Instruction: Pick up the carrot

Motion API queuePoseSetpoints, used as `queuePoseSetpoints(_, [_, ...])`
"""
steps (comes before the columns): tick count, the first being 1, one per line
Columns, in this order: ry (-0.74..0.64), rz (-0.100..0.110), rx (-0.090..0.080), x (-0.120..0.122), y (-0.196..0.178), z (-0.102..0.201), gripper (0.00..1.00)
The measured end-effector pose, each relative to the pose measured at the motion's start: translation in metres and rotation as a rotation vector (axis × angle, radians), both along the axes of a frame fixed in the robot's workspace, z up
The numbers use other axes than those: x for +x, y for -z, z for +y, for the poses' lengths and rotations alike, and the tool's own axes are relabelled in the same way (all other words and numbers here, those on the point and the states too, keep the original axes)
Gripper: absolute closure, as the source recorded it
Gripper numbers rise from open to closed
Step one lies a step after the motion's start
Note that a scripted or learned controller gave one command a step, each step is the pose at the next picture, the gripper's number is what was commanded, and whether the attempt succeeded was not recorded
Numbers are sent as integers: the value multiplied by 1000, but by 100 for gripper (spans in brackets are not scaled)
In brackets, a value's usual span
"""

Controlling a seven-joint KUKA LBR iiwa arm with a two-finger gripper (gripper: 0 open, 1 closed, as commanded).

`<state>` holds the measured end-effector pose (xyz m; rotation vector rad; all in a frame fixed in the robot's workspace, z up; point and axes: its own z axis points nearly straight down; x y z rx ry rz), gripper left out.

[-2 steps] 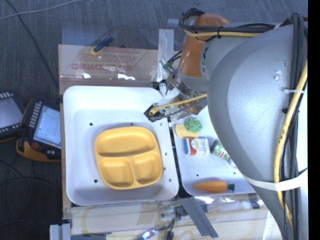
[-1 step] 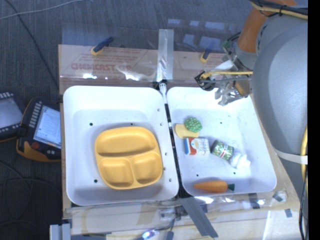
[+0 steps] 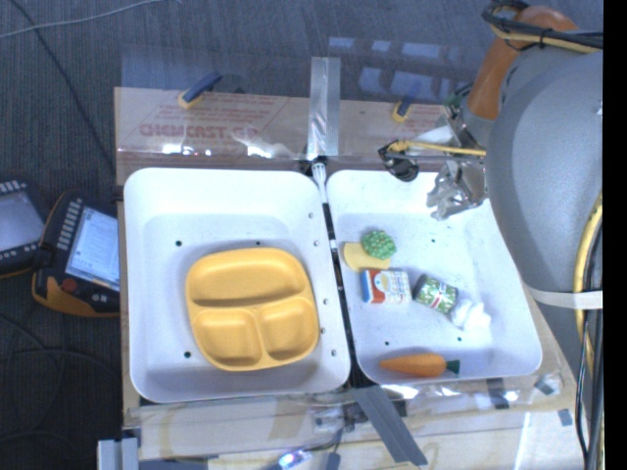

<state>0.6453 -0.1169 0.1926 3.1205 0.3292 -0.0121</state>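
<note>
Dark grey carpet (image 3: 294, 27) filled the background, crossed by a thin cable in the upper left of the frame, and a handheld control pendant (image 3: 78, 258) lay on it at the left edge. A brown surface (image 3: 245, 120) carried two shallow white bins side by side, with tape and small clamps seen along its far edge.

Within the left bin (image 3: 147, 262) a yellow divided tray (image 3: 253, 306) was seen, lying flat near the middle.

The right bin (image 3: 500, 262) held several small things. The carrot (image 3: 419, 365) was found at the lower edge of that bin, lying on its side with its green top pointed toward the right of the frame, apart from the other items. Above it, near the centre of the bin, a small red and white carton (image 3: 387, 286) lay just beside a green can (image 3: 436, 294), and a white crumpled piece (image 3: 472, 316) rested to the right of the can. A green knobbly toy (image 3: 377, 243) sat against a yellow piece (image 3: 358, 257) close to the divider between the bins.

The grey arm (image 3: 549, 164) entered from the right of the frame. Its gripper (image 3: 453, 192) was seen over the upper part of the right bin, well apart from the carrot. The fingers appeared to hold nothing, though whether they were spread or closed could not be told from the blurred metal.
</note>
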Motion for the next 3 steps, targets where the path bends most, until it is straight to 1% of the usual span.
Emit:
queuePoseSetpoints(1, [-25,-1,0,-19,-29,-24,100])
queuePoseSetpoints(2, [-3,0,6,-27,11,60,100])
queuePoseSetpoints(3, [-4,0,5,-102,-6,148,100])
